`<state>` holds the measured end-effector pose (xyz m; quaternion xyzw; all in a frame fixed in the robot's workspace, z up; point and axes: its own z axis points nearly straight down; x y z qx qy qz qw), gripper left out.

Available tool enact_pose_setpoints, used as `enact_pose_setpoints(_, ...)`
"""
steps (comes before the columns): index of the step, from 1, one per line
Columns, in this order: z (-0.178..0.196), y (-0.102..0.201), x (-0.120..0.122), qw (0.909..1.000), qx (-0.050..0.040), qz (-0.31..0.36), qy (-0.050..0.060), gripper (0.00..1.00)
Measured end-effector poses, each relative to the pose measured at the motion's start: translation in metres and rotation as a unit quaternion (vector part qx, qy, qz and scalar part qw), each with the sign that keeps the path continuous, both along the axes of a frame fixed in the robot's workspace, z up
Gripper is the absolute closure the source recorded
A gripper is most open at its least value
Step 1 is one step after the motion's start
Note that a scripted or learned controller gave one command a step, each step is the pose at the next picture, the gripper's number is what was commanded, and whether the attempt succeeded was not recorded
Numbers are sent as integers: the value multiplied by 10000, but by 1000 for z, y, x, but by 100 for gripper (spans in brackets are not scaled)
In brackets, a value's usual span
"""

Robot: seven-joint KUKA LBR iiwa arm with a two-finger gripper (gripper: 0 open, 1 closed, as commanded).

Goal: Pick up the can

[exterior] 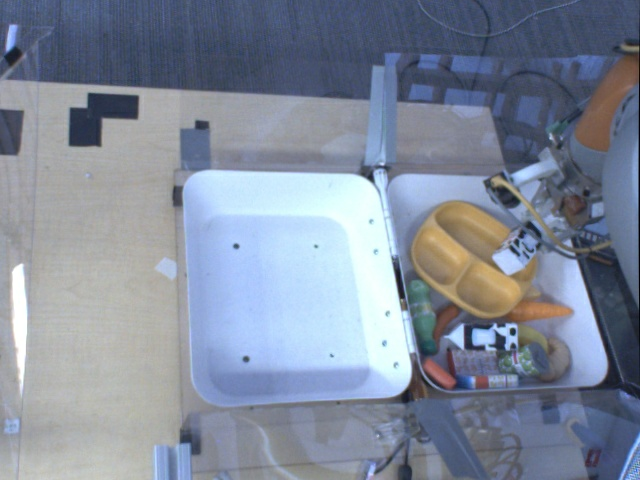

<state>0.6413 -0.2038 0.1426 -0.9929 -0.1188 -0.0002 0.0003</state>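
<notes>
No legible text, brand, number or sign anywhere in the view; print is present but too small and blurred to read. Carton (pixel 482 337) at about 5 o'clock in the right bin (pixel 598 363): black-and-white patches, no letters resolvable; can (pixel 487 366) lying just below it, at 6 o'clock of the carton: red label with pale bands, wording unreadable; black-and-white patterned tag (pixel 519 245) at 3 o'clock of the yellow divided dish (pixel 463 258): pattern seen, no characters made out.
</notes>
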Motion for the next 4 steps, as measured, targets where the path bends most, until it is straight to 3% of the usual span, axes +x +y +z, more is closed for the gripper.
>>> enact_pose_setpoints(1,1,0,0,10000,-1,3,-7,0)
enact_pose_setpoints(2,-52,26,15,9999,-9,145,-50,0)
enact_pose_setpoints(3,-52,53,13,9999,-18,-151,-56,0)
enact_pose_setpoints(4,-46,108,21,10000,-12,31,-73,0)
